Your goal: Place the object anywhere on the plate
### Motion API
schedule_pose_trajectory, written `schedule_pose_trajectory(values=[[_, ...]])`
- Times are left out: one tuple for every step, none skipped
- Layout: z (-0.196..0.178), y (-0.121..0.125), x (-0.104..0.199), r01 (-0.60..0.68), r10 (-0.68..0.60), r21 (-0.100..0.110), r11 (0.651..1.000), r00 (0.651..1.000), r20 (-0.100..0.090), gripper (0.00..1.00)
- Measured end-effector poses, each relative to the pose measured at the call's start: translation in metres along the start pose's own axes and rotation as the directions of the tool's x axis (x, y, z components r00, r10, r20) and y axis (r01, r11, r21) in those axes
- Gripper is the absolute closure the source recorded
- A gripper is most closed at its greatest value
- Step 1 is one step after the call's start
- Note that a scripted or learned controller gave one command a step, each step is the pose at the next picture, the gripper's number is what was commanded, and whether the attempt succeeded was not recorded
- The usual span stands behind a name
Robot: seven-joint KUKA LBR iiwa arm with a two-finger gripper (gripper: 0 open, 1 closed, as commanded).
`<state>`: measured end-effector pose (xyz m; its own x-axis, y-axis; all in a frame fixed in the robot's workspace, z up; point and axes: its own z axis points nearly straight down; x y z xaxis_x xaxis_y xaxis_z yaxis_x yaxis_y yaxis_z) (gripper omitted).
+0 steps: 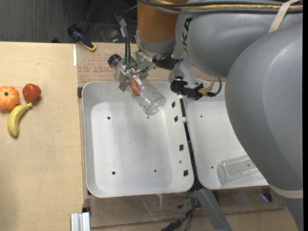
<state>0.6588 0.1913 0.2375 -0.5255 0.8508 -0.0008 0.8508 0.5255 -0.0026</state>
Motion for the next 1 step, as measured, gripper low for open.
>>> schedule_pose_trajectory(values=[[-0.0160, 0.0076, 0.0276, 0.017, -0.017, -0.002, 1.000, 1.000, 0.001, 1.00]])
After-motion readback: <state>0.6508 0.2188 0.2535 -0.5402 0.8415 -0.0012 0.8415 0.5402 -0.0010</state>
